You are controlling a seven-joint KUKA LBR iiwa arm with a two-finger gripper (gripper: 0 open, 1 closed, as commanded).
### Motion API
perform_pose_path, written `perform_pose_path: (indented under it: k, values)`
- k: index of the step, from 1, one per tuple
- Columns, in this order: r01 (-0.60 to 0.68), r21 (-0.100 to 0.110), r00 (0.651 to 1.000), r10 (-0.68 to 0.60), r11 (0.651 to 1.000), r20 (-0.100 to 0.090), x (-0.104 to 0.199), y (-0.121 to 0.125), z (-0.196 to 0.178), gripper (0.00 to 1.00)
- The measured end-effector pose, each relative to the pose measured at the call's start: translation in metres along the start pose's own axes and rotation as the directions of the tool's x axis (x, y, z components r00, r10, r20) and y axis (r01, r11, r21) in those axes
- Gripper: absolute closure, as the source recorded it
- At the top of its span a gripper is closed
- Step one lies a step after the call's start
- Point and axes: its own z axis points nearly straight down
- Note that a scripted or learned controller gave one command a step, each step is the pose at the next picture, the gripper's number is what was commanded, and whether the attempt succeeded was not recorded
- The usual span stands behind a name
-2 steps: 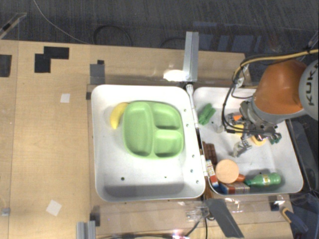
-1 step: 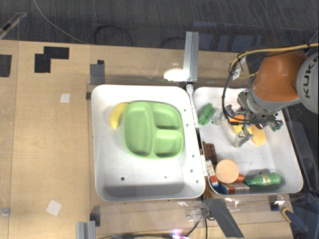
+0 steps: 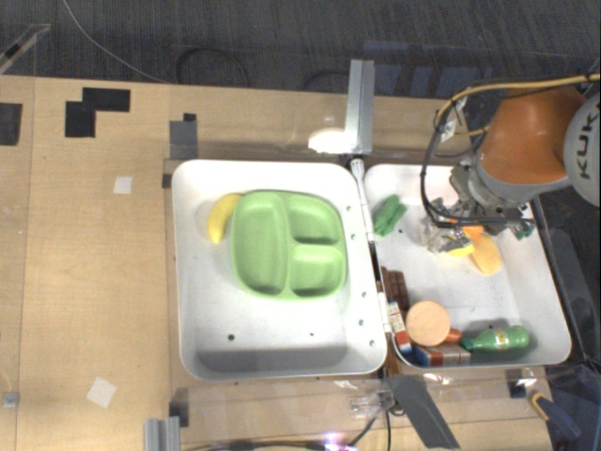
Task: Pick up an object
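The arm reaches in from the right, and its gripper (image 3: pixel 449 241) hangs low over the upper middle of the right bin (image 3: pixel 526 294). An orange-yellow object (image 3: pixel 485 255) lies just to the gripper's right, partly under the wrist. A small green item (image 3: pixel 388 215) rests near the bin's upper left. Along the bin's front lie a green bottle (image 3: pixel 496 340), a round tan-topped object (image 3: pixel 428 323) and a dark brown bar (image 3: pixel 393 289). The wrist hides much of the gripper.
The left bin (image 3: pixel 202 332) holds a green divided plate (image 3: pixel 285 243) with a yellow banana (image 3: pixel 220 216) at its upper left edge. A metal post (image 3: pixel 360 106) stands behind the divider between the bins. Cables loop over the arm's wrist.
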Motion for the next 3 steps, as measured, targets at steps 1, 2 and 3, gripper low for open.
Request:
perform_pose_path:
  k: [1,2,3]
  values:
    - [-0.247,-0.007,0.969,0.247,0.969,-0.016,-0.04,0.013,-0.025,1.0]
    - [0.015,-0.008,1.0,-0.015,1.0,-0.014,-0.034,-0.03,-0.087,1.0]
    - [0.016,-0.01,1.0,-0.016,1.0,-0.015,-0.034,-0.028,-0.087,0.0]
